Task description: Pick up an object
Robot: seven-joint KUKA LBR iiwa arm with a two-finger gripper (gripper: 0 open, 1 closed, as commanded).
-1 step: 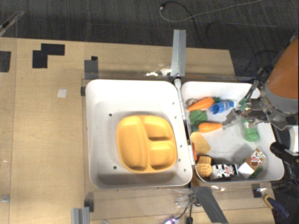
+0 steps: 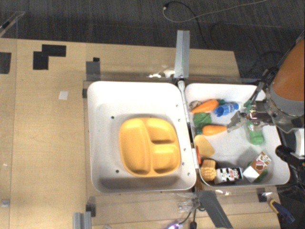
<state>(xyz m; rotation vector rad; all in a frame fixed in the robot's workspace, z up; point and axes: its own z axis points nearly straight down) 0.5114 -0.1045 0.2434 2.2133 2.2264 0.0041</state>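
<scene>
A robotics lab: wooden bench [image 2: 43, 142], white bins [image 2: 95, 128], loose cable [image 2: 214, 13].

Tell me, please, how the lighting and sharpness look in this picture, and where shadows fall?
In the camera view, light is even and soft; the yellow tray shows a mild sheen, no harsh glare. A grey shadow lies on the right bin floor below the gripper. Small items such as the milk carton look slightly soft, labels unreadable.
</scene>
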